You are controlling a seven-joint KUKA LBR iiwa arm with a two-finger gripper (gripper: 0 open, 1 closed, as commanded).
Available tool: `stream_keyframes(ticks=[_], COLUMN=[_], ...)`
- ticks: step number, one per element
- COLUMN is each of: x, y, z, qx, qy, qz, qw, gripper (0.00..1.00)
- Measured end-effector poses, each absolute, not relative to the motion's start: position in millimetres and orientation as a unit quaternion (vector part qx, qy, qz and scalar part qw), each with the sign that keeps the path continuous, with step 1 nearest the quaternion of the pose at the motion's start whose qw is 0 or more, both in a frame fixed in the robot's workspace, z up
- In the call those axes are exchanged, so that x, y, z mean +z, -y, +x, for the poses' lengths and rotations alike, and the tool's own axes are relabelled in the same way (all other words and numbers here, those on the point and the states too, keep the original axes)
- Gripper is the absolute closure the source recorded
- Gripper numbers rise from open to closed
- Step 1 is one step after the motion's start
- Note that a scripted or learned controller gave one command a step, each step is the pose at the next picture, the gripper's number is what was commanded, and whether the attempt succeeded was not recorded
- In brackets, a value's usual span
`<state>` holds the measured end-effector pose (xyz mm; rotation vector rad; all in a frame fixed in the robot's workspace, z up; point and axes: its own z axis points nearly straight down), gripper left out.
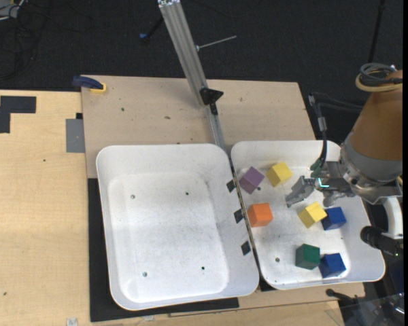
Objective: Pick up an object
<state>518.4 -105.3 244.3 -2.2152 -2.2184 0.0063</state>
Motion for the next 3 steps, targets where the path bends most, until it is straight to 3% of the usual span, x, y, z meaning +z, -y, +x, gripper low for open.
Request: stream_keyframes(ticks=[1,3], x=[246,135], y=[107,113], z=[518.8,520.5], qx=[0.0008,0.0026], qy=[0.706,0.707], qz=[-0.708,-0.708], qw=[0.002,0.004], gripper=[0.0,0.0])
